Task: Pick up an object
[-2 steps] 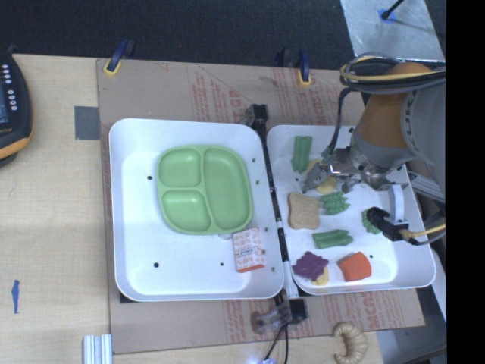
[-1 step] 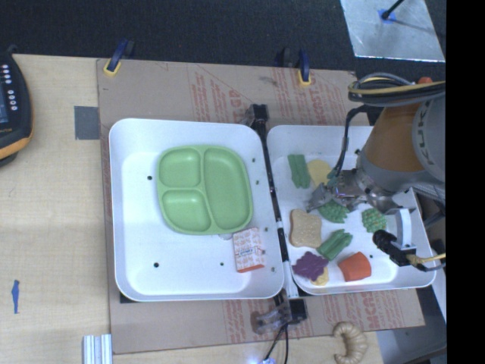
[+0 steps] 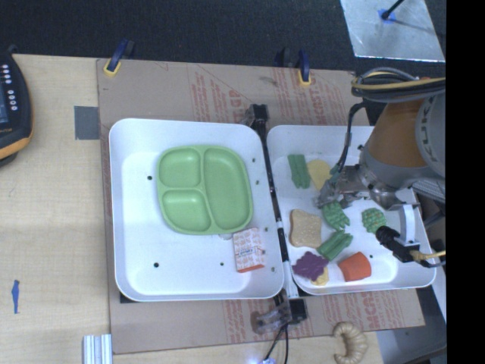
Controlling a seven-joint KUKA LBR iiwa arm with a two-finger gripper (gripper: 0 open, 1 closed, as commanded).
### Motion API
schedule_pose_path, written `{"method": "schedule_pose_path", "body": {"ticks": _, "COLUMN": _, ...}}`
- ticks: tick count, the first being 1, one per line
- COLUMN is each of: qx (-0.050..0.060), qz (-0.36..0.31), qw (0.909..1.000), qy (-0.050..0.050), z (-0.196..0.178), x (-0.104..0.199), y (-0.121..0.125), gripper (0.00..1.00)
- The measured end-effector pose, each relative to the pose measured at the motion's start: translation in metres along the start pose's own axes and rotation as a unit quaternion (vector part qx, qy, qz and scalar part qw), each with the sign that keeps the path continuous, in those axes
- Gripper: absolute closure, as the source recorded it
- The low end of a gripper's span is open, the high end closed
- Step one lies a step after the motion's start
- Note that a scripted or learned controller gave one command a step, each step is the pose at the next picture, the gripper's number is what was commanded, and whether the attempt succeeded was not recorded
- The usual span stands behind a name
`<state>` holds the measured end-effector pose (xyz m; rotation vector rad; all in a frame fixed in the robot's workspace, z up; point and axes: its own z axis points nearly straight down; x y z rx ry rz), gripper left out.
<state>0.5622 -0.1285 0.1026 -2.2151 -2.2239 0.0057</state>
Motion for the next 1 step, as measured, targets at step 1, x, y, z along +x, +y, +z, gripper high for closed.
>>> {"method": "schedule_pose_path", "body": {"ticks": 1, "qx": -0.008, "qz": -0.003, "qw": 1.0, "qy": 0.0, "z": -0.1175, "x": 0.0478, "y": 0.0567, "gripper": 1.0}}
